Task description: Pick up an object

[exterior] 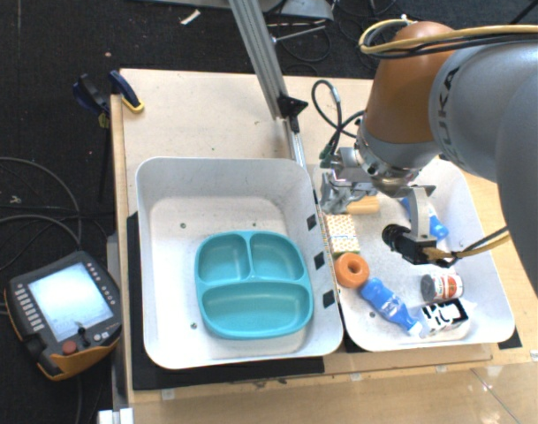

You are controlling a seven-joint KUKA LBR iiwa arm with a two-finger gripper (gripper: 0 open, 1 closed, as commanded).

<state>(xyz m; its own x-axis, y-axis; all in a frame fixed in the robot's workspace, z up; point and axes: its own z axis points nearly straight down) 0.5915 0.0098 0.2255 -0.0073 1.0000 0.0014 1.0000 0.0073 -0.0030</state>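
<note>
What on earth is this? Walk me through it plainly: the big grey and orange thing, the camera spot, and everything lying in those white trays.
The grey and orange machine is a robot arm reaching in from the right. Its gripper hangs over the back of the right bin. I cannot tell whether it holds anything.

The one camera sits above the bench, looking down at a slant.

The left bin holds a teal divided plate. The right bin holds an orange ring, a blue bottle, a small red and white can, a black and white item, a patterned card and a tan piece.

On the floor at left lies a control pendant.
</note>
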